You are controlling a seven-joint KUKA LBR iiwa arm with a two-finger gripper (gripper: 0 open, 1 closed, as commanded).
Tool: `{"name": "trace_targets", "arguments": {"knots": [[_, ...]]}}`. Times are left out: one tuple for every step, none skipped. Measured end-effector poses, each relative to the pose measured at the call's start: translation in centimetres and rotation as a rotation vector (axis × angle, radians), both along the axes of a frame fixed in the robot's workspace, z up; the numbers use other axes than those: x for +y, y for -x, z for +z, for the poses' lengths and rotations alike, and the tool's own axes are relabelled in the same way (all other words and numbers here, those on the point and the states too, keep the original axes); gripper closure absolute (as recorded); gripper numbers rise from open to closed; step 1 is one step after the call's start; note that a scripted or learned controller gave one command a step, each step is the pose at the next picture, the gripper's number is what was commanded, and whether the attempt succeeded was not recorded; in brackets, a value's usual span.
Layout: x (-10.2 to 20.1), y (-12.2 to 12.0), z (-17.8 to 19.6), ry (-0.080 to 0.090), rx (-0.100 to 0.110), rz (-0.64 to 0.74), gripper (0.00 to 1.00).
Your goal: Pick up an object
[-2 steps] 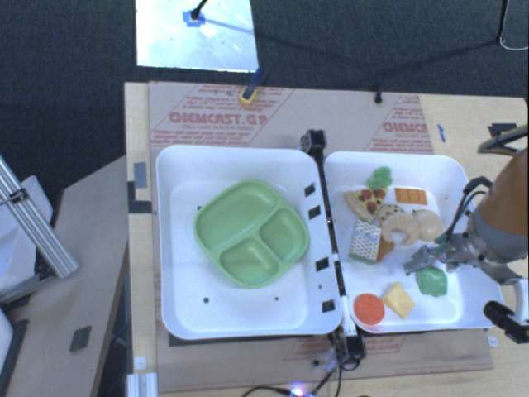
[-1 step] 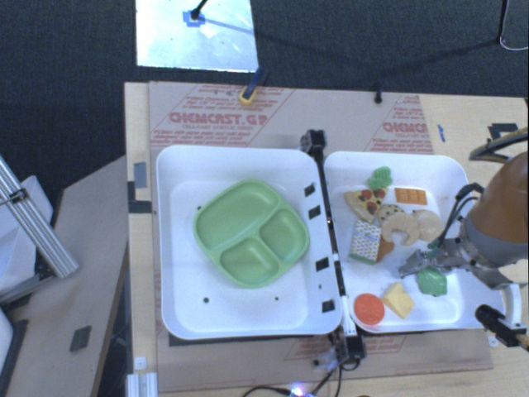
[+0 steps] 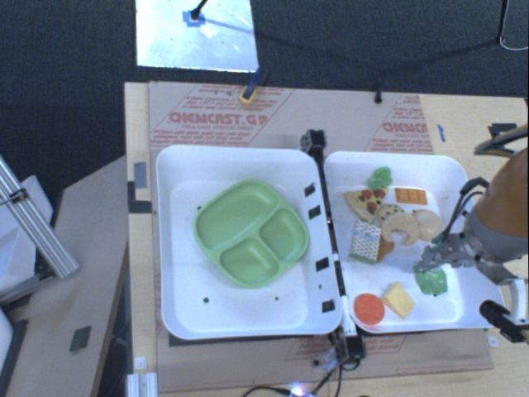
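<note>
Hovering at the right bin's right side, the gripper is seen just above a green toy; jaw state can't be told. Slip risk is judged high, w/ toy food crowded nearby. A green tray is held in the left bin; dark carpet beyond the bench.

arm cut by right edge

Your surroundings, itemised: dark blue-black carpet floor across the upper frame; a pale reflective square sheet lying on it at upper centre; a wooden bench top at left; aluminium framing at far left.
</note>
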State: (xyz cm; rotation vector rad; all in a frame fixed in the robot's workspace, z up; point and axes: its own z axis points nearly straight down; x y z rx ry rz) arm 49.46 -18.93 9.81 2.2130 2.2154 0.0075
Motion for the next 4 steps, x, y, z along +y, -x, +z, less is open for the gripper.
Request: {"name": "trace_targets", "arguments": {"knots": [[-0.6,-0.3,4.5,-0.002,0.007,0.002,1.00],[-0.7,0.2,9.0,-0.002,0.005,0.002,1.00],[-0.7,0.0,12.9,-0.002,0.005,0.003,1.00],[4.6,-2.0,13.7,-0.004,0.007,0.009,1.00]]}}
